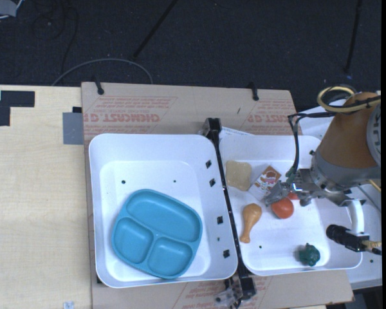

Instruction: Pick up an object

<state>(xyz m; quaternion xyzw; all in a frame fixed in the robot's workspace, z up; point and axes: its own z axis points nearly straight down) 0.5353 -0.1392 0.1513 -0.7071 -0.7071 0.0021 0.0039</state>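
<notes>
The right bin [276, 266] holds several small objects. A red tomato [283, 208] lies near its middle, and my gripper [287, 191] hangs just above and behind it, reaching in from the right. Left of the gripper lies a small red-and-white packet [267, 178]. A tan bread slice [239, 174] rests at the bin's back left. A yellow-brown drumstick [249, 219] lies left of the tomato. A dark green item [309, 255] sits at the front right corner. I see nothing lifted off the bin floor.
The left bin [109, 153] holds a blue divided plate [156, 234]. A black divider [222, 198] runs between the bins. The orange-banded arm [349, 140] covers the right bin's right side. A black-and-white part [347, 235] juts over the front right rim.
</notes>
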